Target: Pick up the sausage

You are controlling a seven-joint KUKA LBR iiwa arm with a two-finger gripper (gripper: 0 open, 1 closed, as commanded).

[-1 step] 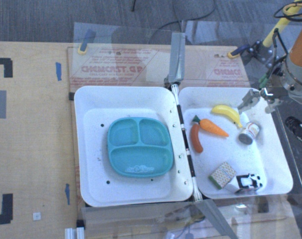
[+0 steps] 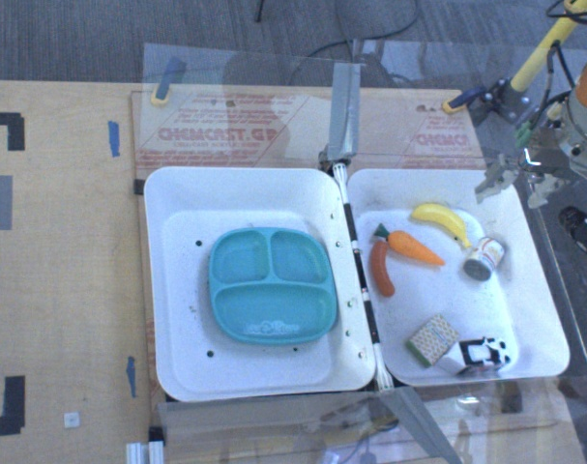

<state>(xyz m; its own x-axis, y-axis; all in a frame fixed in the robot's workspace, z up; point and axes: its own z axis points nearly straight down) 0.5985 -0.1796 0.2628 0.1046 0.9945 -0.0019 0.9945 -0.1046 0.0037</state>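
Sausage (image 2: 381, 268) looks light, smooth, likely slippery plastic; pinch mid-length across its width, clear of carrot (image 2: 414, 247). Hand (image 2: 513, 174) open, empty.

The counter (image 2: 61, 259) carries two white bins: the left bin (image 2: 167, 201) holds one teal divided plate (image 2: 272, 286), and the right bin (image 2: 535, 298) holds six things. Those six are one sausage (image 2: 381, 267), one carrot (image 2: 413, 247), one banana (image 2: 442, 221), one small can (image 2: 484, 258), one patterned square block (image 2: 432, 340) and one black-and-white toy (image 2: 484, 355). On the counter itself there are two strips of blue tape, one near the top (image 2: 113, 138) and one lower down (image 2: 131, 376), plus three black marks along the left edge, and one arm with one tool (image 2: 517, 177) above the right bin's far corner.
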